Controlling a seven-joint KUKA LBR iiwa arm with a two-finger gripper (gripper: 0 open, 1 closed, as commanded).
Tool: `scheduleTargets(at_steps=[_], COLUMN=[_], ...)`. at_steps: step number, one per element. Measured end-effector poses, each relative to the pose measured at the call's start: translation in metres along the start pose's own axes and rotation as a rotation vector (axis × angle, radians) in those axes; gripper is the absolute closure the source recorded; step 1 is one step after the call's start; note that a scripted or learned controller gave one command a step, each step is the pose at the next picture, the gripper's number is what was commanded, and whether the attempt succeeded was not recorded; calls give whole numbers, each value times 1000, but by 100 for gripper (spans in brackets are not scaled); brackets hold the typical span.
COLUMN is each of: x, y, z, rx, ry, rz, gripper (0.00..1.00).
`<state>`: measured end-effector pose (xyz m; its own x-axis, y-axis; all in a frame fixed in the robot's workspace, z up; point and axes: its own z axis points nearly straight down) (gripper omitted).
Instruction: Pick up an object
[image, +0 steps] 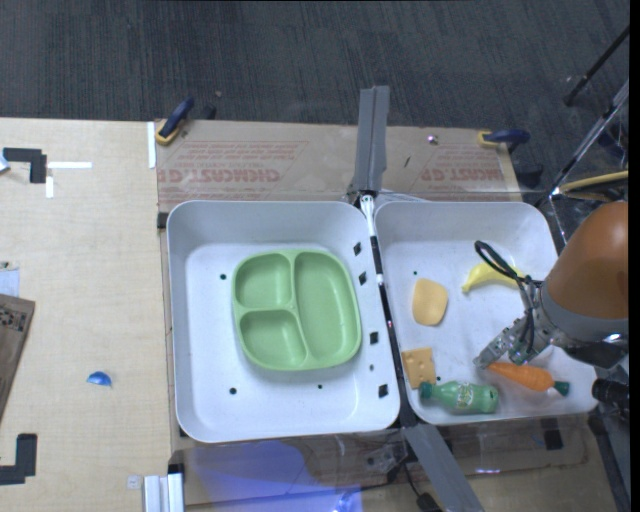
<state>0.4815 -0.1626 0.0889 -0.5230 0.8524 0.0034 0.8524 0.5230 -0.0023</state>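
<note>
My gripper (507, 348) is low in the right bin (455, 225), reaching in from the right under the orange band of the arm. It hangs just above the left end of an orange carrot (527, 377) with a green tip. A green bottle (460, 397) lies on its side near the bin's front wall. A small tan cracker square (418, 365) sits to the bottle's upper left. Further back are a rounded yellow piece (430, 300) and a yellow banana (485, 277), with a black cable loop across it.
The left bin (190, 330) holds a green three-compartment plate (297, 307). A grey divider bar (372, 140) rises behind the gap between the bins. A brown cardboard sheet (250, 165) lies behind them. A small blue object (98, 378) rests on the bench at left.
</note>
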Motion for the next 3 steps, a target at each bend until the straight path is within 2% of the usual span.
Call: scheduleTargets(at_steps=[1, 2, 3], x=[16, 16, 15], y=[43, 43, 44], z=[-118, -118, -124], rx=[2, 2, 8], ry=[-1, -1, 0], rz=[284, 284, 282], gripper=[100, 0, 100])
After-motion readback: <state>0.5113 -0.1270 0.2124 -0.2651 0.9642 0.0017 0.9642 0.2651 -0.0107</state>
